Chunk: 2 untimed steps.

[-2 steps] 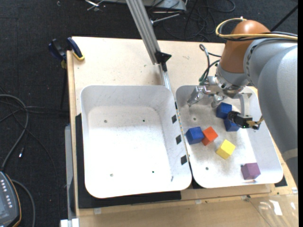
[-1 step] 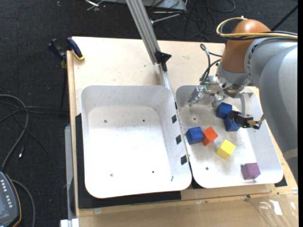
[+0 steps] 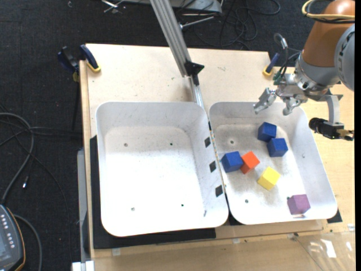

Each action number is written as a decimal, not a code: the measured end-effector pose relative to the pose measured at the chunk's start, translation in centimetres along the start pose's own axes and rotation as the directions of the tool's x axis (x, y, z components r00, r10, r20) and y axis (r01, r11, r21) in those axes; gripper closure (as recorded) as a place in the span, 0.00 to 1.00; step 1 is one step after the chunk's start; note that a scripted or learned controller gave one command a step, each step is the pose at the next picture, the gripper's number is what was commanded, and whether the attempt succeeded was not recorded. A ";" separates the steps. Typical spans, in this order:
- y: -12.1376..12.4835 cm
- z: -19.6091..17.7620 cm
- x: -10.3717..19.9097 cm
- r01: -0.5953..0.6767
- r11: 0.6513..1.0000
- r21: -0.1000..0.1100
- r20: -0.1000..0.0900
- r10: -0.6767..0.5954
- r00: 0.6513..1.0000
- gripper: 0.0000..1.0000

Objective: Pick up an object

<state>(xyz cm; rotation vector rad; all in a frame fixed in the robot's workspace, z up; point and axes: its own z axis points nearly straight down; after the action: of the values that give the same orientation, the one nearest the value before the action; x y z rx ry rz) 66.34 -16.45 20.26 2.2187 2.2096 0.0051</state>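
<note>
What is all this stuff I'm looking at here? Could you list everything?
Bins: 2, white, side by side on the bench; left bin, right bin.
Blue cubes: 3, in the right bin;.
Orange cube: 1, touching a blue cube.
Yellow cube: 1, middle of the right bin.
Purple cube: 1, right bin's near corner.
Clamps: 2, blue and yellow, at the bench's far corners;.
Metal rail: 1, grey, slanting over the bench.
Arm: 1, grey and orange.
Gripper: 1, open, above the right bin's far edge.
</note>
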 end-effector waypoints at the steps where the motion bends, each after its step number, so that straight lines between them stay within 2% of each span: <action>1: -3.1 8.0 -0.1 0.007 1.000 -0.011 0.003 -0.007 1.000 0.00; 2: -0.8 8.5 0.8 0.004 1.000 -0.019 0.005 -0.004 1.000 0.00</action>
<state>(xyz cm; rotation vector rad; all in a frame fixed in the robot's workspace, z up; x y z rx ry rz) 65.64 -15.73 11.72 2.2026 2.2018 0.0209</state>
